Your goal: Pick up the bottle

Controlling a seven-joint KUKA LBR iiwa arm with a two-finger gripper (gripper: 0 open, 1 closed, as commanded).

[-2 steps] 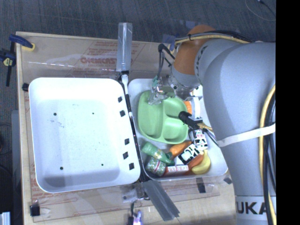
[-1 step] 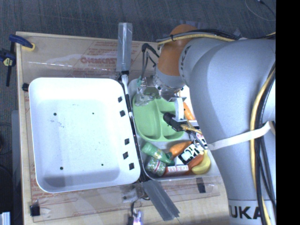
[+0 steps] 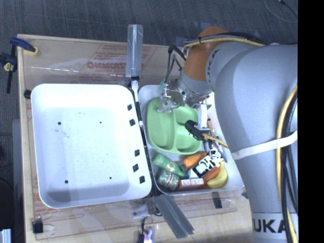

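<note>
The gripper (image 3: 167, 101) is seen low over the far end of the right bin (image 3: 234, 185), above the upper rim of a green plate (image 3: 172, 130). Its opening cannot be told from this view, and nothing is seen held in it.

The bottle (image 3: 168, 170), green, lies on its side well below the gripper toward the near end of the bin, past the plate's near edge. Just to the right of the bottle an orange carrot-like piece (image 3: 193, 161) is noted, then a black-and-white packet (image 3: 210, 163) and a yellow fruit (image 3: 218, 177); a red item (image 3: 192, 184) lies under them.

The step in hand is judged to be the approach. A good grasp is judged to need the wrist carried back toward the near end, clear of the plate rim, and lowered across the bottle's short axis. Neighbours are touching or nearly so on the right side; a pinch placed toward the left bin (image 3: 81, 146) side is judged less likely to catch the carrot piece.
</note>
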